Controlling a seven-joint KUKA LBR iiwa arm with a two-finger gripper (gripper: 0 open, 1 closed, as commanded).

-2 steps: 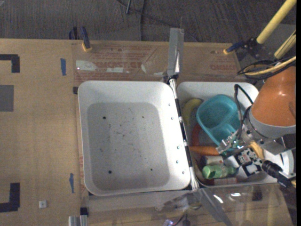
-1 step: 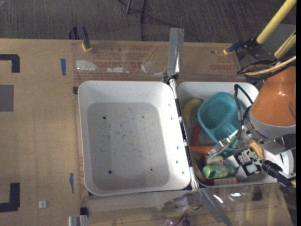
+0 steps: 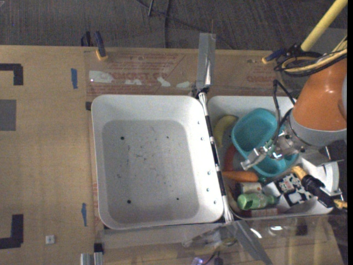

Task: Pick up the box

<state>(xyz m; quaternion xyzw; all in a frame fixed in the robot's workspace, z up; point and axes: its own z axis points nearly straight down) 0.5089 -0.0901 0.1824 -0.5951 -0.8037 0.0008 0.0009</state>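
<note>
Claw [image 3: 263, 154], finger state indeterminate, hangs over the teal bowl [image 3: 255, 132]; recommend shifting it beyond the bowl toward the patterned box [image 3: 292, 187] before descending.

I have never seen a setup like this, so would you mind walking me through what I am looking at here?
This is one picture, taken by a fixed camera above a workbench and looking down at a slant. The brown surface is the bench. Two shallow white bins sit on it side by side: the left bin and the right bin.

The grey and orange shape coming in from the right is a robot arm. Its tool, the part that grasps, hangs over the right bin, above a teal bowl. I cannot tell from here whether it holds anything.

The right bin is crowded: the bowl, a yellowish curved piece, an orange stick-like item, a green container, and a small black-and-white patterned box, probably the one it should pick up.
</note>
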